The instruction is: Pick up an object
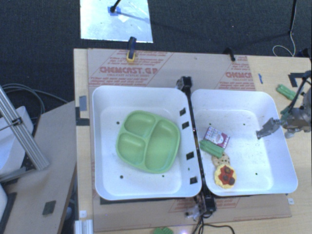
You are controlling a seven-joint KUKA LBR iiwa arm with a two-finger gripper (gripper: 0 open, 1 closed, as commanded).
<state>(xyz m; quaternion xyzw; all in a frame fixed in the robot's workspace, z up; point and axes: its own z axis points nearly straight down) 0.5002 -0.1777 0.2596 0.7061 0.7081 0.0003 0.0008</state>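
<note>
Jaws (265,129) at right edge of right bin (253,104) — grip state unclear. Nearest target, small box (216,138), lies left, slightly lower — long axis diagonal.

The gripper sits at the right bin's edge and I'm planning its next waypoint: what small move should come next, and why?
Probably a short move leftward, further over the right bin, toward the cluster by the divider. The gripper sits at the bin's right rim, apart from the objects. The green block, small pink-and-white box and red-and-yellow toy all lie on the bin's left side.
</note>
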